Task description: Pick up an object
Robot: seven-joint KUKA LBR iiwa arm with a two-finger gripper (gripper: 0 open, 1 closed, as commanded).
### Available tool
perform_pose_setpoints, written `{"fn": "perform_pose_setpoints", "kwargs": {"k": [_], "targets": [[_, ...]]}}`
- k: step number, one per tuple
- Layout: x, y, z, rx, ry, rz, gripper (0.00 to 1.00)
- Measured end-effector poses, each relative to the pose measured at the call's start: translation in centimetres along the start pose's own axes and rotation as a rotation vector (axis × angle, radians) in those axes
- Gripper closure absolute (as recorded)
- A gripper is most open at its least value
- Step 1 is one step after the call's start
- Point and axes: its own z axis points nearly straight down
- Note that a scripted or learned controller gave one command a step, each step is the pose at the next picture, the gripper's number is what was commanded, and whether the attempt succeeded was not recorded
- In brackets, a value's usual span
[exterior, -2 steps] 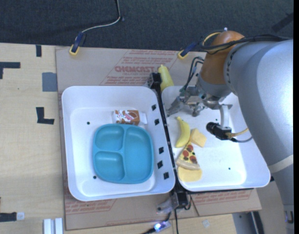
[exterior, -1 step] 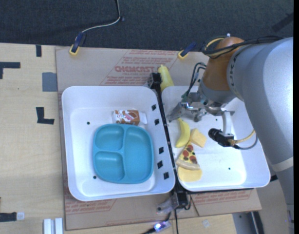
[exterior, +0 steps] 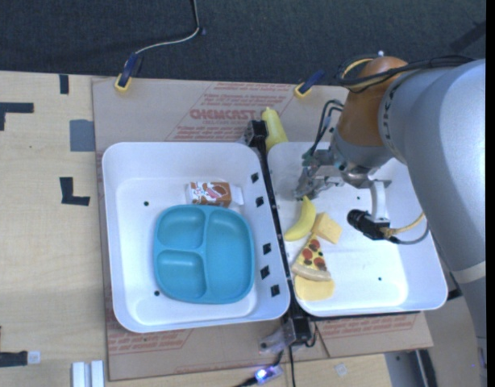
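Two shallow white bins sit side by side on a sheet of printed cardboard on the table point(exterior: 38, 240). The left bin point(exterior: 122, 297) holds a blue divided plate point(exterior: 204, 254) lying flat, and just behind it, near the far wall, a small toy packet printed in brown and white point(exterior: 210, 193). Black clips run along the divide between the bins, and a yellow clamp point(exterior: 273, 125) grips the far end of that divide.

The right bin point(exterior: 409, 289) holds the toy food, clustered against its left wall: a yellow banana point(exterior: 302, 220), curved and lying lengthwise; a pale yellow cheese wedge point(exterior: 328, 229) touching its right side; and a pizza slice point(exterior: 312, 261) with red pepperoni dots, just in front of both, resting on a flat yellow piece point(exterior: 314, 288).

The gripper point(exterior: 309, 185) hangs over the far left part of the right bin, just above the banana's far tip, under the grey arm point(exterior: 441, 135). Whether it is apart or together I cannot tell.
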Motion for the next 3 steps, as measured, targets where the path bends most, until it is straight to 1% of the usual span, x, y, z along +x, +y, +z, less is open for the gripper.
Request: {"fn": "perform_pose_setpoints", "kwargs": {"k": [1,2,3], "targets": [[0.1,-3.3,1.1,0.000,0.001,0.002,1.00],[4.5,3.6,-9.7,-0.015,0.001,-0.006,1.00],[6.8,3.3,-22.7,-0.014,0.002,-0.003,1.00]]}}
